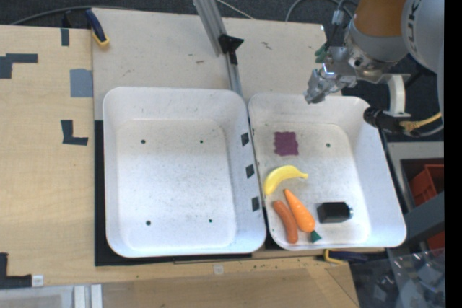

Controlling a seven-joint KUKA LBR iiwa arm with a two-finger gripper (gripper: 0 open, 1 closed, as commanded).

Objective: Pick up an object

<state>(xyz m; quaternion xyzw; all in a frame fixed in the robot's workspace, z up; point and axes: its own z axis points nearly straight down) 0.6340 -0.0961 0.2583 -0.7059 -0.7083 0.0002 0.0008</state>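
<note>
A: Looking at the right bin (375, 177), I see four things: purple block (286, 143), banana (283, 177), two carrots (292, 213) and a black block (335, 212).

B: Where is the arm?

A: Its gripper (317, 91) hangs over the bin's far rim, above everything and touching nothing. Whether the jaws are apart or together, I cannot tell.

B: Which would you go for?

A: The purple block, I think. It lies alone and nearest the gripper. Banana and carrots crowd together, so fingers may knock a neighbour.

B: Advice?

A: Centre above it, come straight down, close only once the fingers straddle it. The left bin (119, 155) needs no attention.
</note>
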